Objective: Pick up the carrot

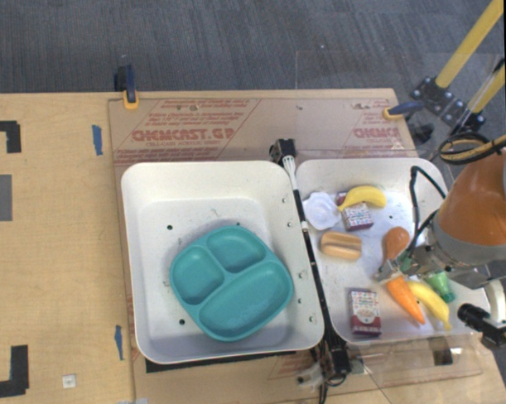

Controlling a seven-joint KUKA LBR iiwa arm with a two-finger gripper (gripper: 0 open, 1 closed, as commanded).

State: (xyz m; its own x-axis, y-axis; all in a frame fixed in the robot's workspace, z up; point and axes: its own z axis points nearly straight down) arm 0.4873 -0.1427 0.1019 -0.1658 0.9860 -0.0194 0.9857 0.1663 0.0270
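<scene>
Camera view: a corn cob presses against the carrot in the right bin, drumstick above. My jaws hover just over the carrot's top; their state I cannot tell.

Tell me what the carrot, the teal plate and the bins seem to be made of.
Carrot: likely toy plastic, uniform orange with a slight sheen. Teal plate: probably moulded plastic, matte, with smooth rounded compartments. Bins: apparently thin white plastic, semi-gloss, with rounded corners; scuffed grey inside.

Arm reaches in from the right — wrist angled downward.
</scene>
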